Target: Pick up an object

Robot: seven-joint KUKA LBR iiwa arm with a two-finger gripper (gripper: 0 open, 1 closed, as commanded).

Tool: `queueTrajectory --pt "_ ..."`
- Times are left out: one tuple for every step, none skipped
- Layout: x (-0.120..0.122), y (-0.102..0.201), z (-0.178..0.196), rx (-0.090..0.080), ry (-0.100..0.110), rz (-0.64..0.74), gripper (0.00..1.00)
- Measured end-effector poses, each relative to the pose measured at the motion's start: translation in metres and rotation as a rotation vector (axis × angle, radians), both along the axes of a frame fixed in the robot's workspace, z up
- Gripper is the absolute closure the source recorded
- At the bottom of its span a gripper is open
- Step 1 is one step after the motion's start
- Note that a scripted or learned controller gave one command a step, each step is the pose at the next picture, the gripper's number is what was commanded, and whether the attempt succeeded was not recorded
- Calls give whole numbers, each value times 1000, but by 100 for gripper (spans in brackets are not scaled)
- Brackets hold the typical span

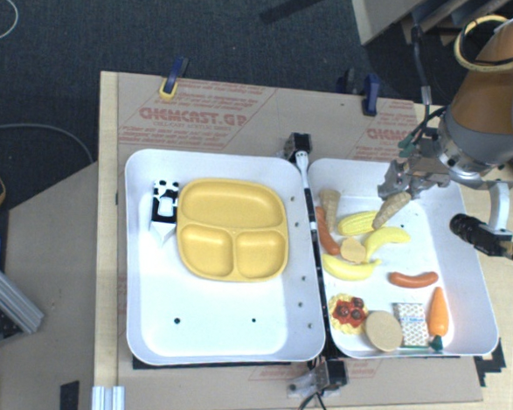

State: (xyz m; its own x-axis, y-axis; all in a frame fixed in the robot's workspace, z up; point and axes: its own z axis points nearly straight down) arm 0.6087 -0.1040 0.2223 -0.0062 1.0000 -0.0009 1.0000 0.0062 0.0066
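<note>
My gripper [404,189] hangs over the back of the right bin [472,285]. It is shut on a tan, cone-like food piece [389,211], which slants down to the left from between the fingers. Right below that piece lie a yellow corn cob [357,222] and a curved banana [386,239]. A second banana [347,268], a round beige slice [353,249], an orange-red sausage [327,234] and a beige stick [329,200] lie along the bin's left side.
A red sausage [413,278], a carrot [439,312], a cracker pack [410,324], a round cookie [383,330] and a pizza piece [347,310] fill the right bin's front. The left bin [217,324] holds a yellow divided plate [233,227] and a black-and-white item [164,204].
</note>
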Motion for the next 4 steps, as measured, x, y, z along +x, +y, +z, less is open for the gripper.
queueTrajectory --pt "30 44 7 1 1 -1 100" --pt "49 53 13 0 1 -4 100" --pt "43 42 0 1 10 -8 100" --pt "61 49 3 -1 2 -4 100"
